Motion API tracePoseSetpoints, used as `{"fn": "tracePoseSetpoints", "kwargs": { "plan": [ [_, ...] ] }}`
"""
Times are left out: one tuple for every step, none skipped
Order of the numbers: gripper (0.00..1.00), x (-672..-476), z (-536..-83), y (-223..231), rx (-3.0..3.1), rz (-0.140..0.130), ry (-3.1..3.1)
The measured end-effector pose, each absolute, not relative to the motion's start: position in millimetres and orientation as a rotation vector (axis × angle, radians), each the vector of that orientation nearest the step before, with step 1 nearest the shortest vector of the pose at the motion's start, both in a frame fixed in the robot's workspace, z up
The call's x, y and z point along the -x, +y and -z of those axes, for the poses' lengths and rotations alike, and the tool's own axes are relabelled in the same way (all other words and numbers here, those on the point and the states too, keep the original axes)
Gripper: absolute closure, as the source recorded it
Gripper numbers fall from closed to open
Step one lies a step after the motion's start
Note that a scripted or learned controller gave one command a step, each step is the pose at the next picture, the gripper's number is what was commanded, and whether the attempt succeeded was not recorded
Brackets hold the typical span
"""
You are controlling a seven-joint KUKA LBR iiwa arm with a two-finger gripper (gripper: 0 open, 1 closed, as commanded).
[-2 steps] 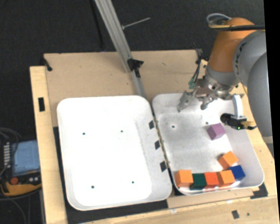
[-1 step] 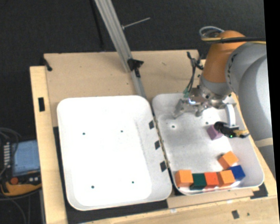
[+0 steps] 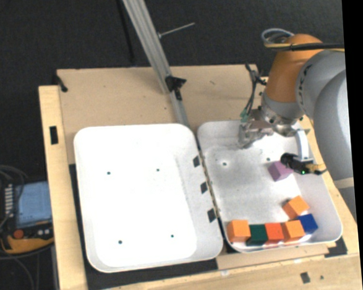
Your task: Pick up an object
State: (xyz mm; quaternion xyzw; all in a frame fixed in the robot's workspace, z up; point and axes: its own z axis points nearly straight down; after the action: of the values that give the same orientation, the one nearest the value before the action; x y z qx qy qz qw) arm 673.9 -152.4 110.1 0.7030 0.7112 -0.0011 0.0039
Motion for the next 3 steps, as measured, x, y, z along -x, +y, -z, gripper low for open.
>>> {"fn": "tracePoseSetpoints", "kwargs": {
  "plan": [
    [1.0,-670.9,-155,-155,-2.216,-0.006,2.22],
    [1.0,-678.8,-203,-159,-2.209,-0.006,2.225],
    [1.0,-680.2,-258,-160,-2.207,-0.007,2.226]
  ]
}}
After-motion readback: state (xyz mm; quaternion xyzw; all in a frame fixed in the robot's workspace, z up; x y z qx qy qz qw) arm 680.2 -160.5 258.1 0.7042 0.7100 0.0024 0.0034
